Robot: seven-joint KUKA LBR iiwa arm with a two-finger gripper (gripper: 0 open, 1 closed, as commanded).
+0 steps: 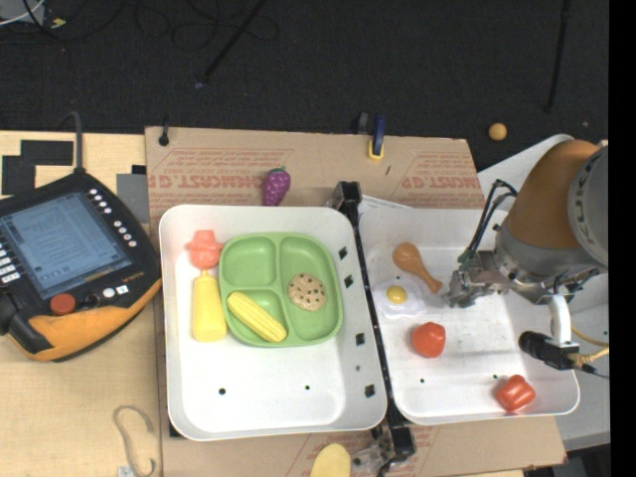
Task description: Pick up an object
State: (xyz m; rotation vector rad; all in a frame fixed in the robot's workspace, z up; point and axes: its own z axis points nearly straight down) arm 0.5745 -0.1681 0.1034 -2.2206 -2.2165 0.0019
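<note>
Brown plastic drumstick (415,264) lies in the right bin (542,400), near its back left, just beside the fried egg (397,296). Gripper (460,291) sits low over the bin floor right next to the drumstick's thin end; can't tell how it's set from this angle, nothing visibly held. Drumstick looks light, rigid, smooth, so likely slippery. Best hold probably across the narrow shank, not the fat end. Tomato (428,339) and red pepper (516,394) are further forward, round and liable to roll.
</note>
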